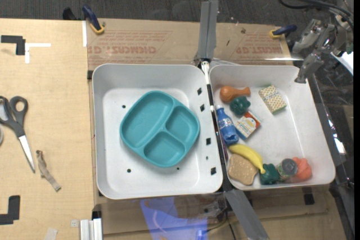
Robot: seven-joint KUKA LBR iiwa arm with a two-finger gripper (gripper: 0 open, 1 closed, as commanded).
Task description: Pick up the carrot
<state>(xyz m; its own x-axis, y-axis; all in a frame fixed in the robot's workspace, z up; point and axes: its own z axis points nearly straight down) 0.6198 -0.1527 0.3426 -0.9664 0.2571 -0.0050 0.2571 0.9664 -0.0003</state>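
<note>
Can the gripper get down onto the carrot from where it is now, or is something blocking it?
Probably yes. The carrot lies uncovered at the right bin's far end, a green toy close beside it. The gripper hangs by that bin's far right corner.

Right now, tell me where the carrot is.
The carrot lies in the right bin, at its near right corner, touching a small can on its left, with a green toy beyond that.

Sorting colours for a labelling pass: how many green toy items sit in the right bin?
2. A dark green pepper-shaped toy lies near the bin's far left, just below the orange carrot-like toy. A dark green lumpy toy lies at the near edge, beside the yellow plastic banana. Others may be hidden.
</note>
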